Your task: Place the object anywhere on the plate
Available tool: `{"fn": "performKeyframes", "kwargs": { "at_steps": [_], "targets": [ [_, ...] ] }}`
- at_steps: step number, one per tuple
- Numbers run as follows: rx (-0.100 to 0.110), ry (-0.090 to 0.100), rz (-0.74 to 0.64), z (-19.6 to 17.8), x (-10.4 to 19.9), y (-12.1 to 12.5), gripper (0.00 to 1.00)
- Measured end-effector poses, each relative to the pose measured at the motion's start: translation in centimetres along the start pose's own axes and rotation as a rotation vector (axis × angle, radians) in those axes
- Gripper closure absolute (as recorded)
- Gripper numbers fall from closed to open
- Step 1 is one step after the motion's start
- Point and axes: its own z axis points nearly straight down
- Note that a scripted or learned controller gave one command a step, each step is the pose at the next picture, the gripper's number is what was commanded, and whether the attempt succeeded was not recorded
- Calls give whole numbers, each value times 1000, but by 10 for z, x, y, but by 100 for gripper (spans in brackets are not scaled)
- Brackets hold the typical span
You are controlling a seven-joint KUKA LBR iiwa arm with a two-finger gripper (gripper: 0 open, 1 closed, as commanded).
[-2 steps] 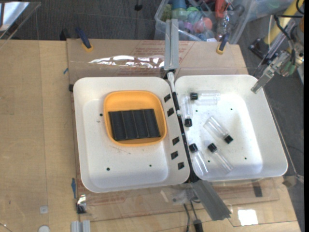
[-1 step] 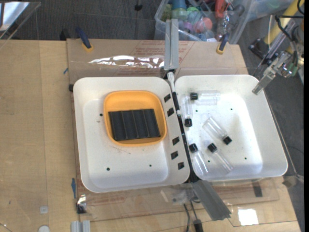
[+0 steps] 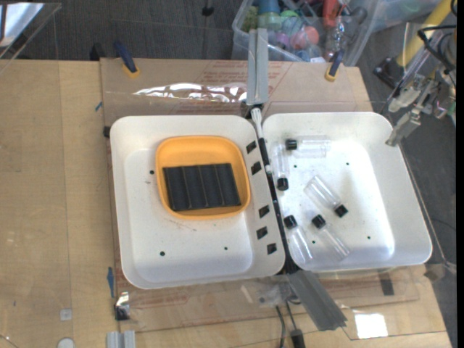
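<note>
With the gripper parked aside, its opening impossible to judge, the clear black-capped plastic vials could be fumbled before the orange square plate is reached.

**Plate and tubes in the two bins**

The orange plate lies flat in the left bin, a black ribbed insert on its floor. Right of the plate, in the neighbouring bin, several clear tubes with black caps lie scattered on their sides.
</note>
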Motion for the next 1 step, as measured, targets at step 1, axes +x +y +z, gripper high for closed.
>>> {"fn": "performKeyframes", "kwargs": {
  "at_steps": [1],
  "targets": [
    [-1,3,-286,-4,6,-2,0]
  ]
}}
